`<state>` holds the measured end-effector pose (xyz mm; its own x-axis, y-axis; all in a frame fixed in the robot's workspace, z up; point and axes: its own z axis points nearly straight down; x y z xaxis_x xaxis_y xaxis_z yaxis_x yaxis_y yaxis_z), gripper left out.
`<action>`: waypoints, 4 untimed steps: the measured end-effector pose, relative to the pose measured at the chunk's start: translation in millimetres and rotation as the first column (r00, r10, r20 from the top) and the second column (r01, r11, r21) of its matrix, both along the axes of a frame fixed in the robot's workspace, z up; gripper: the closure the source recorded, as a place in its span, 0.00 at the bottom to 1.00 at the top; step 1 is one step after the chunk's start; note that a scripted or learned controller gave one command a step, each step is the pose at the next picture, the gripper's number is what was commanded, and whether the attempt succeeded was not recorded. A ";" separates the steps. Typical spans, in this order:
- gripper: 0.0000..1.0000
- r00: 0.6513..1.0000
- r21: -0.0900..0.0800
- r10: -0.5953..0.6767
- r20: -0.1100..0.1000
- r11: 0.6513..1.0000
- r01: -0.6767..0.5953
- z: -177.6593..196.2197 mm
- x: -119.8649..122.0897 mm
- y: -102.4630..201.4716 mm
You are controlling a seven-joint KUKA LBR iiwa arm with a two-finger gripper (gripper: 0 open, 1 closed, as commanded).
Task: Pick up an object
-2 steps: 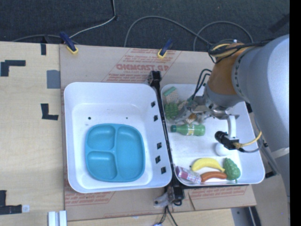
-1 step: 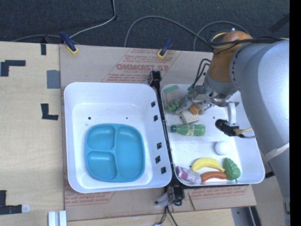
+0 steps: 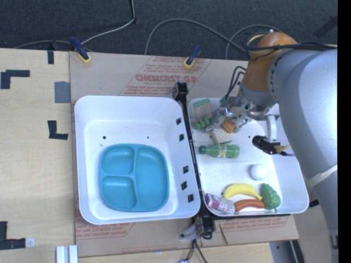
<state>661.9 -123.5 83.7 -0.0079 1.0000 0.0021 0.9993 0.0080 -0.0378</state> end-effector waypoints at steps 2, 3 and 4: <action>0.00 1.000 0.001 0.000 0.003 1.000 0.000 -0.2 0.5 -1.6; 0.00 1.000 0.000 0.000 0.004 1.000 0.000 -0.3 0.8 -2.9; 1.00 1.000 -0.002 0.000 0.004 1.000 0.000 8.9 0.5 -3.4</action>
